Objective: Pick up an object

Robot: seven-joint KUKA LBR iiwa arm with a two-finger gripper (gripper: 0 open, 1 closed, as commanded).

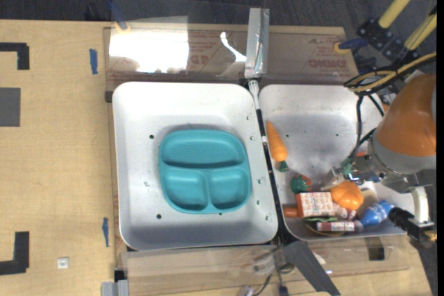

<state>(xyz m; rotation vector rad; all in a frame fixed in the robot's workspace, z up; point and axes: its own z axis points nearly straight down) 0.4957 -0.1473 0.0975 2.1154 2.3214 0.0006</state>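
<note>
The right bin (312,107) holds a cluster of small objects in its near half. An orange carrot (277,142) lies along the bin's left wall. A small green and red piece (300,184) sits below it. A red and white box (316,204) lies near the front, with an orange ball-like fruit (348,195) to its right. A blue object (374,213) rests at the front right corner, and a dark red stick-shaped item (336,225) lies along the front wall. My gripper (351,173) hangs just above the orange fruit, its tip partly hidden by the wrist.
The left bin (132,149) holds a teal divided plate (205,170). The arm's orange band (413,125) and grey wrist cover the right bin's right wall. Cables and yellow bars sit at the back right. Cardboard and a clear sheet lie behind the bins.
</note>
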